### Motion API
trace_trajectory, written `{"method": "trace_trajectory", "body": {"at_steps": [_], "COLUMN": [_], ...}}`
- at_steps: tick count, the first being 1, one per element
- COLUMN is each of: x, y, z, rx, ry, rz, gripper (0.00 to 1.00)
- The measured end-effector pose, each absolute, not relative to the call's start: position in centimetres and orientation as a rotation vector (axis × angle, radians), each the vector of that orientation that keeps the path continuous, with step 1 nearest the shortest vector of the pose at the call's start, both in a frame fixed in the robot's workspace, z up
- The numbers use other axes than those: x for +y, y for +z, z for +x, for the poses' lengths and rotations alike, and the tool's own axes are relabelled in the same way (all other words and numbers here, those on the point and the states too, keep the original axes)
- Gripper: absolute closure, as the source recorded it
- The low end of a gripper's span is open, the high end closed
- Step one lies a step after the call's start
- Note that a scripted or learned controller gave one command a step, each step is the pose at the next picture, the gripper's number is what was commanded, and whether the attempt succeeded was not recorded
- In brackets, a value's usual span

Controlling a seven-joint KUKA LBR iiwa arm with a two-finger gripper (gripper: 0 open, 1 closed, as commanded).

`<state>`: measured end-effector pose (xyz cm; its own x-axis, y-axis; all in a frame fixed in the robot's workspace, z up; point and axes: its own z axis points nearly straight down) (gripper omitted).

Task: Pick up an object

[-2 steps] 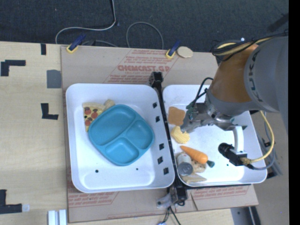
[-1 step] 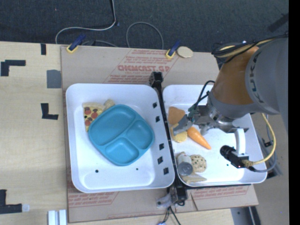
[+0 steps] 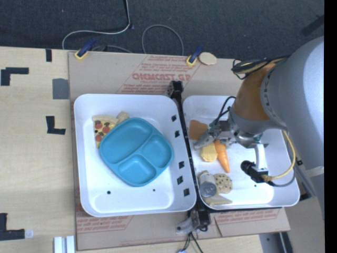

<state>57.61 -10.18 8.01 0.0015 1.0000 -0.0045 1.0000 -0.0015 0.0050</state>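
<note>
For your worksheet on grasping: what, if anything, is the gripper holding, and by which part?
It cannot be told. The gripper hangs over the carrot in the right bin, but no grip is visible.

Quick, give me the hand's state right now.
Hand: low in the right bin, right above the toy carrot and yellow food piece; open or closed cannot be told, and no grasp is visible.

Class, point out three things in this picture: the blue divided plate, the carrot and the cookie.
blue divided plate (image 3: 136,151), camera view, on the ridge between its compartments.
carrot (image 3: 222,158), camera view, on the middle of its orange body.
cookie (image 3: 223,182), camera view, on its speckled top.
</note>
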Motion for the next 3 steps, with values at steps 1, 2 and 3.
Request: {"method": "trace_trajectory", "body": {"at_steps": [1,2,3], "x": [-10.0,-10.0,-9.5], "y": [9.7,9.6,8.5], "z": [57.6,57.6,65.0], "rx": [2.217,2.218,2.223], "ry": [0.003,0.001,0.002], "rz": [2.213,2.214,2.215], "gripper": [1.00,0.00,0.00]}}
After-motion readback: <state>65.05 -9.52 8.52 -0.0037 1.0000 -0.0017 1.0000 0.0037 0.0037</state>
